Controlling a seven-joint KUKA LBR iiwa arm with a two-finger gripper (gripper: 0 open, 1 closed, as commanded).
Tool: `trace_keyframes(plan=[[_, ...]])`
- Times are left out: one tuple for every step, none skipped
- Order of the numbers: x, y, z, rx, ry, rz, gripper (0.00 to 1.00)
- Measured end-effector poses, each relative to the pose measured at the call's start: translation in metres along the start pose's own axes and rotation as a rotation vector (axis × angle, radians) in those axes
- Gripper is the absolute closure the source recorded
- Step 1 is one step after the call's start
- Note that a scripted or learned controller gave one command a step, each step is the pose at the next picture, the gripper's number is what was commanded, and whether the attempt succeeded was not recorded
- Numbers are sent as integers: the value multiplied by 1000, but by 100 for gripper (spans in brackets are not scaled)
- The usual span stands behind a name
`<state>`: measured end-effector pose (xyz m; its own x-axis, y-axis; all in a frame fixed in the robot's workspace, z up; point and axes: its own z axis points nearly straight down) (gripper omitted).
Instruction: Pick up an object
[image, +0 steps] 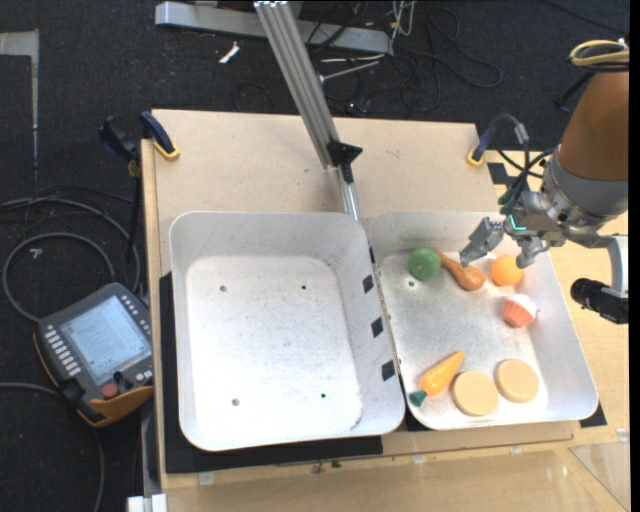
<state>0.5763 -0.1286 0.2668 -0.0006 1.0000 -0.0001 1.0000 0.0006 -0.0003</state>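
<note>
— On the bench (250, 160), what takes up the most room?

— Two shallow white bins side by side. The left bin (190, 240) is the wider one in this view, and the right bin (570, 350) beside it carries all the small items. Off the bench, at the left on the dark floor, lies a grey and orange control pendant (95, 350).

— Where is the arm?

— The arm (600, 130) comes in at the right, over the far right corner of the right bin. Its gripper (510, 243) hangs above the upper part of that bin with its fingers spread apart, and nothing sits between them.

— And the things to pick?

— All of them lie in the right bin. Two pale round discs, one (476, 393) just beside the other (517, 380), rest near the front wall. A toy carrot (440, 373) lies tilted just left of them. A green ball (424, 264) sits near the far left of that bin, with a brown piece (464, 273) just right of it, under one spread finger. An orange ball (506, 271) lies right below the gripper, and a small pink and white piece (518, 311) sits a little nearer the front.
</note>
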Motion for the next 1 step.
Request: trace_keyframes(plan=[[1, 1, 64, 6, 1, 1, 0]])
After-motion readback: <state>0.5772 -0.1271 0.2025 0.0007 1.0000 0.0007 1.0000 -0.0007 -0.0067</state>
